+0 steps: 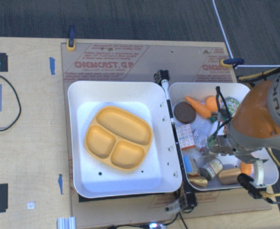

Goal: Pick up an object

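Objects for picking are heaped in the right bin (269, 178): a brown disc (184, 112) near its upper left, an orange carrot-shaped piece (198, 106) just beside that, a flat packet with red print (185, 136) below them, and a small jar (211, 167) and a tan piece (229, 176) along the lower edge. The gripper (215, 146) sits low over the middle of this pile, close above and to the right of the jar and just right of the packet, with the orange-banded arm (254, 116) covering much of the bin behind it. How its fingers stand I cannot tell, since the wrist hides them from above, and nothing can be seen held. To do this step well, I judge the tool should settle on one item that stands free of its neighbours, the jar looking likeliest, come straight down so the fingers straddle it without nudging the packet, close firmly, then lift vertically. Crowding is the main risk: a slanted approach could push things aside. The left bin (78, 128) holds a yellow divided tray (118, 137), well apart from the work.
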`<state>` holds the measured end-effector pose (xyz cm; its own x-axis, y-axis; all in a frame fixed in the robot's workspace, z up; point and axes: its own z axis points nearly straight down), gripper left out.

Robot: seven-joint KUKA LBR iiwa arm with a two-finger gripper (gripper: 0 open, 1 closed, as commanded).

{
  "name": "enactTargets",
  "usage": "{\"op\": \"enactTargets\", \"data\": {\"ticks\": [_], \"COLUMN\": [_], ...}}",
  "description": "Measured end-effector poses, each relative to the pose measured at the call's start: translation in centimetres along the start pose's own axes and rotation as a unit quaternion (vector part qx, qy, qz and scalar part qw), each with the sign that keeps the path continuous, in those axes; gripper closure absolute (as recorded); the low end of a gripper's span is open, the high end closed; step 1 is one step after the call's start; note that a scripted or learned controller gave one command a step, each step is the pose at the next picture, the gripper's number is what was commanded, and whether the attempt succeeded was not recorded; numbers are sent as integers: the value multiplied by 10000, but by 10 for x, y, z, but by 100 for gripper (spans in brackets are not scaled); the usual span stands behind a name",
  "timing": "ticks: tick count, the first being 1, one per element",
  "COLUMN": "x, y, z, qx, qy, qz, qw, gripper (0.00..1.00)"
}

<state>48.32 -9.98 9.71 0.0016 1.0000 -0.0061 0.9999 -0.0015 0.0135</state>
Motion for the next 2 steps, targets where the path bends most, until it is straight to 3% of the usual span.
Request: {"op": "enactTargets", "data": {"ticks": [1,2], "x": [0,7], "y": [0,-3], "z": [0,11], "qx": [1,47], "qy": [1,21], "qz": [-3,-5], "qw": [10000,10000], "gripper": [0,0]}}
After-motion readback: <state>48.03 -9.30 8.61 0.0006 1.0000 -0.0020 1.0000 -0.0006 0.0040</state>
